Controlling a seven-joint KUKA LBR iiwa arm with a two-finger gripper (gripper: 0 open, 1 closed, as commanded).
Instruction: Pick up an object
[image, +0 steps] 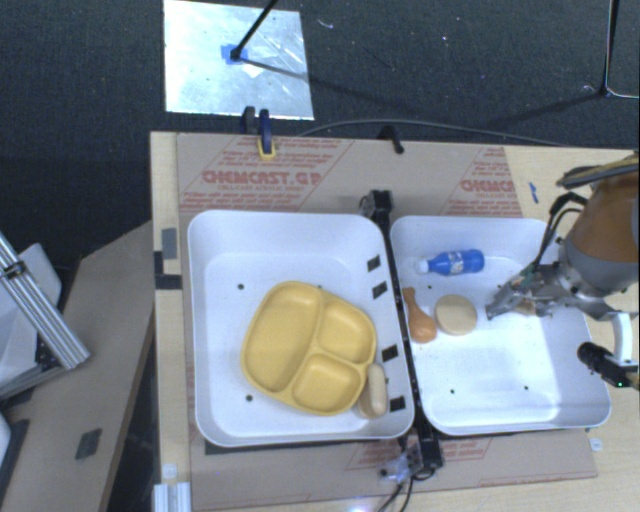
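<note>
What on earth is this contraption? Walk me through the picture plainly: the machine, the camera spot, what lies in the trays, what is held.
One camera looks down at a slant on a bench with two shallow white bins. The grey arm with an orange band is a robot reaching in from the right; its gripper hangs over the right bin, with nothing visibly between its fingers. That bin holds a blue bottle, a round tan disc and a wooden spoon. The left bin holds a yellow divided plate and a pale bread-like piece at its edge.

dark carpet floor (80, 120), wooden bench (420, 165)
</note>
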